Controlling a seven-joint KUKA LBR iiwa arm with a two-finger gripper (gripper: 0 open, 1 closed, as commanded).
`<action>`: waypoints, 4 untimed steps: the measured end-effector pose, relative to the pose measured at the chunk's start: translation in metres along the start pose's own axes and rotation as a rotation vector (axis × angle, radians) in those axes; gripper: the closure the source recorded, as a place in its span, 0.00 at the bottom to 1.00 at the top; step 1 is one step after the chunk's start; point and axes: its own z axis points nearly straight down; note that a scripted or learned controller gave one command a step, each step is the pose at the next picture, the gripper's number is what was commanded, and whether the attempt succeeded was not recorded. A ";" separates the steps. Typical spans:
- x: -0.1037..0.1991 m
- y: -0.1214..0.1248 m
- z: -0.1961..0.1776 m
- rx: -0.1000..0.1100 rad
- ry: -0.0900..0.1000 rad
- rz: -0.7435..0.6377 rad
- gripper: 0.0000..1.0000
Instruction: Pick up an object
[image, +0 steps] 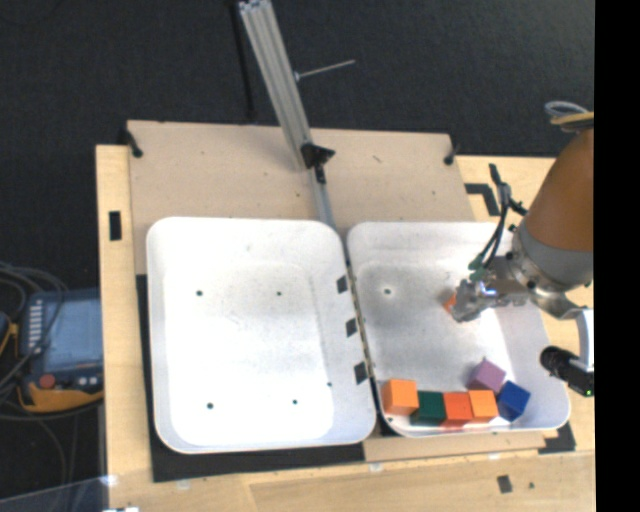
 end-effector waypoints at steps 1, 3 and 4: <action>0.048 0.010 -0.009 0.004 0.003 -0.004 1.00; 0.146 0.019 -0.020 0.004 0.002 -0.004 1.00; 0.206 0.024 -0.009 0.005 0.002 -0.003 1.00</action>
